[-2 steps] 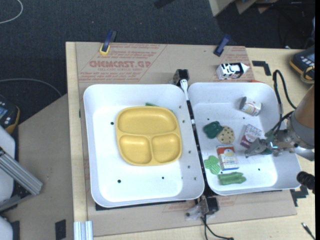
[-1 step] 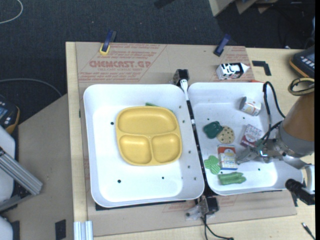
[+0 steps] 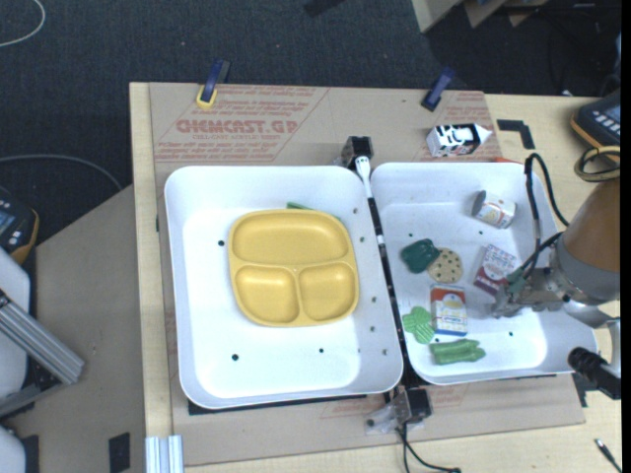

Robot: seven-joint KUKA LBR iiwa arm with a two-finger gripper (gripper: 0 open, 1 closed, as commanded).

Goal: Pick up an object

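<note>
My gripper (image 3: pixel 510 300) is low over the right bin (image 3: pixel 567 338), at its right side, just below a red and white packet (image 3: pixel 496 267). Left of it lies a small red, white and blue box (image 3: pixel 450 311). A dark green piece (image 3: pixel 419 254) and a spotted cookie (image 3: pixel 447 263) sit near the bin's middle. A light green piece (image 3: pixel 419 323) and a green pod shape (image 3: pixel 456 353) lie at the front. A small grey can (image 3: pixel 493 208) rests on its side at the back.
The left bin (image 3: pixel 197 353) holds a yellow divided tray (image 3: pixel 293 266) with a green scrap (image 3: pixel 299 206) behind it. A black and white object (image 3: pixel 458 138) lies on the cardboard behind the right bin. The arm's orange band (image 3: pixel 601 235) rises at the right edge.
</note>
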